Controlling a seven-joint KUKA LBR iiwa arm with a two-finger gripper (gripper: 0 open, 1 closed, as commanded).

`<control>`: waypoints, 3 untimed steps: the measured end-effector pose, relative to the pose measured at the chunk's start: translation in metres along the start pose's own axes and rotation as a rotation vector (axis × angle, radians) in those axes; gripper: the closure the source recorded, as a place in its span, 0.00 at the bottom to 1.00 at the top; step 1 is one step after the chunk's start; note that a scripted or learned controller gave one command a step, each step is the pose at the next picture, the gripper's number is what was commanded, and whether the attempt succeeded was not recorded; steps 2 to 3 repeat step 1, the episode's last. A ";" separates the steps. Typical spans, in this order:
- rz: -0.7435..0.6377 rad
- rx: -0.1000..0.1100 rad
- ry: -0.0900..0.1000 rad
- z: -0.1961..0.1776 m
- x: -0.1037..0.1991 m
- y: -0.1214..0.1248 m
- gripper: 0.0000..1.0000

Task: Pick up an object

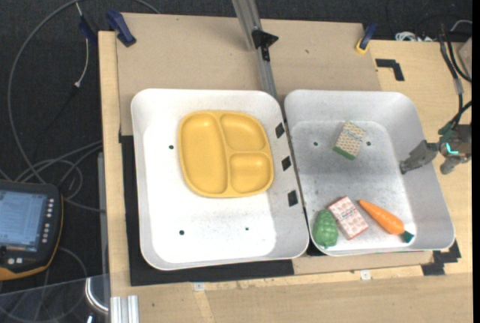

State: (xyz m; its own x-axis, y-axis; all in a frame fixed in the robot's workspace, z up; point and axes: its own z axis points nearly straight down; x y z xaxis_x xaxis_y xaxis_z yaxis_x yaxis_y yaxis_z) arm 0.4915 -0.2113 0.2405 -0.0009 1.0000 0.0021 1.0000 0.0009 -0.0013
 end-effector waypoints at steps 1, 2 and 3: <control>0.001 0.006 0.002 0.057 0.006 -0.008 0.00; 0.001 0.006 0.002 0.057 0.006 -0.008 0.00; 0.001 0.006 0.002 0.057 0.006 -0.008 0.00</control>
